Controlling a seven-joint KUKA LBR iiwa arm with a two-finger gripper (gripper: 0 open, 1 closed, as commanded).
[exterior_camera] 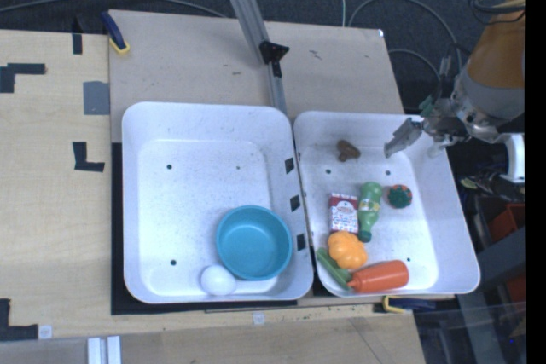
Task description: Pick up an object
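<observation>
The right bin (444,183) holds several small items. A brown lump (347,150) lies near its far side, and a dark green round piece (400,196) sits at mid right. A green bottle (369,209) lies next to a red and white box (344,213). Near the front are an orange pepper (346,250), a red carrot-like piece (379,275) and a green pod (331,266). My gripper (401,139) hangs over the bin's far right part, right of the brown lump and apart from it. Nothing shows in its grasp.
The left bin (171,141) holds a blue bowl (252,241) and a white ball (217,279) at its front. A grey pole (247,4) slants down to the junction of the two bins. Cables lie behind the bench.
</observation>
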